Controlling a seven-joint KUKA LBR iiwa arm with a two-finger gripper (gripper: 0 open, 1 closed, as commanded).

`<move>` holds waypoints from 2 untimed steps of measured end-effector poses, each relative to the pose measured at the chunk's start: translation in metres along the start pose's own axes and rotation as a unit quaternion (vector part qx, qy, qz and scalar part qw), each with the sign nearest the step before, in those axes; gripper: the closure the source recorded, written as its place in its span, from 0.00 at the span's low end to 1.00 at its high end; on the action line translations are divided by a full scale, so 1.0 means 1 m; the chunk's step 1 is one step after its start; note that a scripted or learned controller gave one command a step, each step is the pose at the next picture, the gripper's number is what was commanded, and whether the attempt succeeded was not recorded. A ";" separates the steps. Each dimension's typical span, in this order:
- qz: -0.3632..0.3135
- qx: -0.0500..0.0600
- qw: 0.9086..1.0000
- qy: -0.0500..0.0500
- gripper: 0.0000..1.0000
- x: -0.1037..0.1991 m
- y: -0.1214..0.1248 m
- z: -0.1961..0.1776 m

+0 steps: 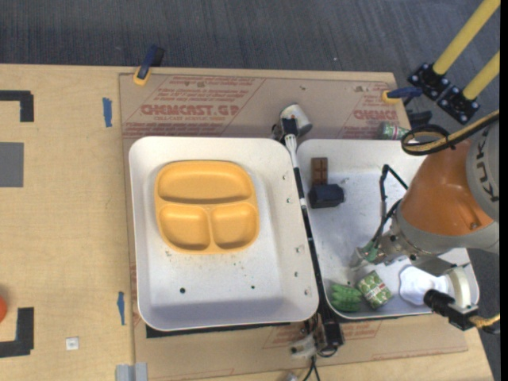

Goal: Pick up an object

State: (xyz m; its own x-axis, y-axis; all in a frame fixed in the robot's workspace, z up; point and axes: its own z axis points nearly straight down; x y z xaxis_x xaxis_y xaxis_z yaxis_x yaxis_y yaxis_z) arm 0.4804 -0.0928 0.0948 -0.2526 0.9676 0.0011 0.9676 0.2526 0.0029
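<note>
So we've got our gripper down low in the right bin, honestly can't tell its state. Green items sit just below it, a dark block further up. Yellow divided tray sits in the left bin.

From my seat I can read "CHEMCAST" with "GP" after it, printed in red on the brown protective sheet along the table's far edge. It starts again near the far right corner, cut off by the arm. The smaller red lines there are too blurred to read.
</note>
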 end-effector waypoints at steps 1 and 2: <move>0.306 0.001 0.952 -0.001 1.00 0.051 0.013 -0.090; 0.306 0.001 0.952 -0.001 0.00 0.050 0.013 -0.090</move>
State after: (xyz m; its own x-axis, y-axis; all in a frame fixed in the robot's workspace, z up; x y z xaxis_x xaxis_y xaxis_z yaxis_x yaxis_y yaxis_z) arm 0.4796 -0.0410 0.1844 0.3590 0.9333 0.0001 0.9333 -0.3590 -0.0001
